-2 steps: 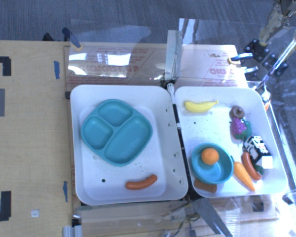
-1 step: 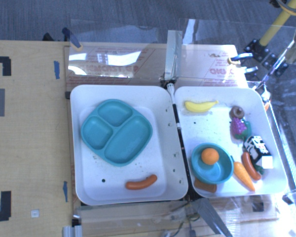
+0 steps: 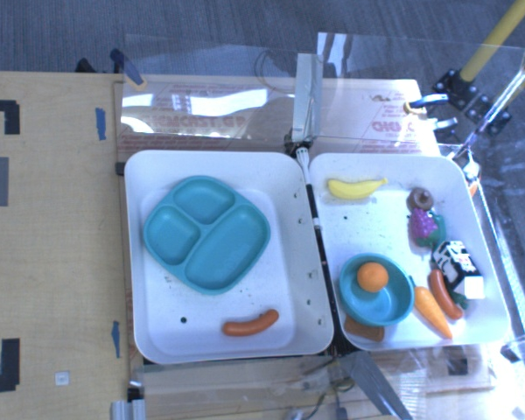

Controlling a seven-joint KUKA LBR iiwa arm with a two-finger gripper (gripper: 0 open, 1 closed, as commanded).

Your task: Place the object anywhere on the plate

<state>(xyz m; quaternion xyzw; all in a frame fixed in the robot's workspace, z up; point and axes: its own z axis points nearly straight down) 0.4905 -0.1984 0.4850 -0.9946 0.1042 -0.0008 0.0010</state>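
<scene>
From where I stand, the teal plate (image 3: pixel 207 233) sits in the left bin (image 3: pixel 149 322), towards its upper half. It is a divided plate with two small sections and one large one, and nothing lies on it. The only loose thing in that bin is an orange-brown sausage (image 3: pixel 251 323), flat on the white floor near the bin's front edge, below the plate and apart from it. The right bin (image 3: pixel 385 226) is much busier. A yellow banana (image 3: pixel 355 187) lies near its back wall. A blue bowl (image 3: pixel 394 304) sits at the front with an orange ball (image 3: pixel 373 276) in it, and a brown piece (image 3: pixel 364 329) pokes out from under the bowl's front rim. Just right of the bowl, a carrot (image 3: pixel 432 311) and a second red sausage (image 3: pixel 444 292) lie side by side at a slant. Above them sits a black-and-white toy (image 3: pixel 455 262), then a purple bunch of grapes (image 3: pixel 424 226), then a small brown round thing (image 3: pixel 420 200) I can't make out. The pale wooden bench (image 3: pixel 44 234) stretches off to the left, and a yellow pole (image 3: pixel 507 20) slants across the far right corner.
</scene>
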